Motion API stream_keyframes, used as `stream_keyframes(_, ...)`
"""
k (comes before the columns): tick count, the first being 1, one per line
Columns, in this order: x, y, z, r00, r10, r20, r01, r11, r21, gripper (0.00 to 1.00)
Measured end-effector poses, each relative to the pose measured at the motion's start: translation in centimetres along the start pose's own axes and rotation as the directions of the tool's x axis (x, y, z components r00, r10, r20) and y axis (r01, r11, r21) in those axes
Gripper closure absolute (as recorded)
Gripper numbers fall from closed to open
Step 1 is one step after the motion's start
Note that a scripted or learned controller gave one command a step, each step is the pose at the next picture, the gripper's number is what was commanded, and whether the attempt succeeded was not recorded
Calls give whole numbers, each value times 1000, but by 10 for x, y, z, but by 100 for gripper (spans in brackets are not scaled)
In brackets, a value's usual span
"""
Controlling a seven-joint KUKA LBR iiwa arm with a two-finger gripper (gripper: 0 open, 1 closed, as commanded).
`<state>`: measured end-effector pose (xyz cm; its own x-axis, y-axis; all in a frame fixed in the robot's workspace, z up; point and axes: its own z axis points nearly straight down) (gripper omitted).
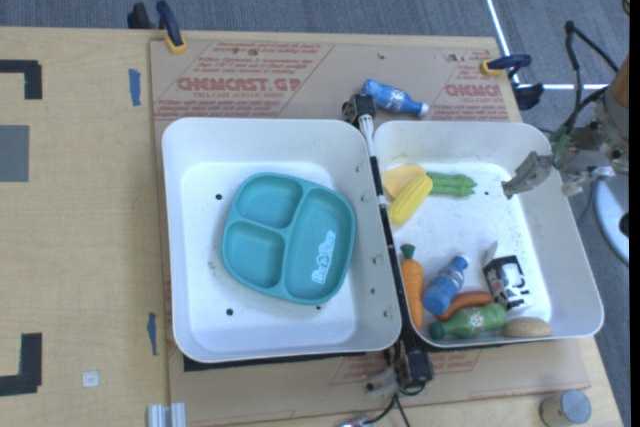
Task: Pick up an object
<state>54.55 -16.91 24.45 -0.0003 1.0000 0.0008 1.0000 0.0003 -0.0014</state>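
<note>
Right, starting at the left: the left bin (185, 215) holds a teal divided plate (288, 237), lying flat at its centre with three compartments facing up. Over the seam, above both bins near the top of the frame, a small blue bottle (392, 98) lies on the cardboard. Moving into the right bin (572, 245): up in its top-left corner there's a yellow corn cob (408, 190) with a green pea pod (449, 184) just beside it on the right. Down along the lower edge, a carrot (412, 288) stands close to the seam, another blue bottle (444, 284) leans next to it, a green bottle (470, 321) lies across the bottom, and a black-and-white clip (505, 278) sits to the right. Far right, the gripper (528, 173) hangs over the bin's upper-right rim, nothing between its fingers, which look spread apart.
</note>
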Motion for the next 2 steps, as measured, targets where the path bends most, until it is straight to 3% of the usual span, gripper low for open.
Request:
stream_keyframes(1,1,-43,143,913,-408,0,408,913,0,0)
stream_keyframes(2,1,-41,132,913,-407,3,407,913,-4,100)
